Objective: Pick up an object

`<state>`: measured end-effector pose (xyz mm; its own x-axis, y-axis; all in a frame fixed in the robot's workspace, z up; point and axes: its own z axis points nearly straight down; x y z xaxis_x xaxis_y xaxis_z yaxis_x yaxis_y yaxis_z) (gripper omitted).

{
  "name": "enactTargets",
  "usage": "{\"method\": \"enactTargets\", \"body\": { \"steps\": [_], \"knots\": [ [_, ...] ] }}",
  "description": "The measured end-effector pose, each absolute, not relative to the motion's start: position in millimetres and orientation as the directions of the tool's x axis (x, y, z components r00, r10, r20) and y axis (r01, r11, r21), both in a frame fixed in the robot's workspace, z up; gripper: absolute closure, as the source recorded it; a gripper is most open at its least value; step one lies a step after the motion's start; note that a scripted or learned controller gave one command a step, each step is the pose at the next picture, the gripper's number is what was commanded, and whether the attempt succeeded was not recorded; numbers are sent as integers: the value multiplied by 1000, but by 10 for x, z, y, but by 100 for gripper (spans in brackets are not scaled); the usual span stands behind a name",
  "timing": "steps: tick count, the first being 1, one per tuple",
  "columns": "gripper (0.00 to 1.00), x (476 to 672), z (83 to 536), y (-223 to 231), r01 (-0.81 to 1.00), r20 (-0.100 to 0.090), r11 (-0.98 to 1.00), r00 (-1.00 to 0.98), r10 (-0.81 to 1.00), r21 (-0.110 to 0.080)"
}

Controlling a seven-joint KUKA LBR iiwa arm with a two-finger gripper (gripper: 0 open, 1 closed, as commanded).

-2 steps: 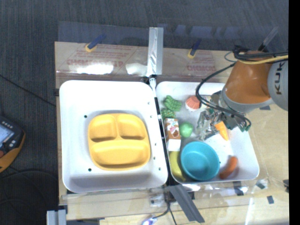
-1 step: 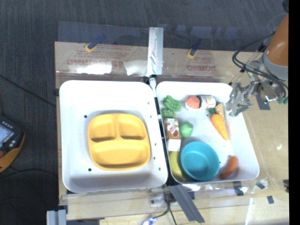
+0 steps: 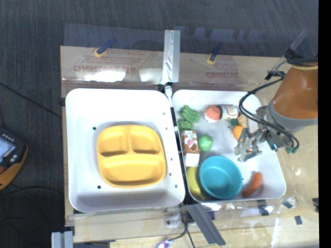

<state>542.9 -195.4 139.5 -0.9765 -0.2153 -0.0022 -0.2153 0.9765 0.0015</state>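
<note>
Carrot [image 3: 237, 133] looks like the nearest target, lying just up-left of the gripper [image 3: 245, 153] in the right bin [image 3: 274, 177], touching nothing held. Fingers hang low over bare bin floor; can't tell if spread or closed, nothing visibly between them. Risk: closing here grabs air, since carrot sits off to the side. Second risk: bowl [image 3: 220, 176] just down-left and red piece [image 3: 252, 184] below crowd the descent, could get knocked.
</note>
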Motion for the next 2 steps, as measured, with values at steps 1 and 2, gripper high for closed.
{"method": "enactTargets", "body": {
  "steps": [1, 2],
  "knots": [
    [100, 5836, 935, -2225, 33, -7, 999, -999, 33, 0],
    [0, 5828, 920, -2221, 33, -4, 999, -999, 33, 1]
  ]
}}
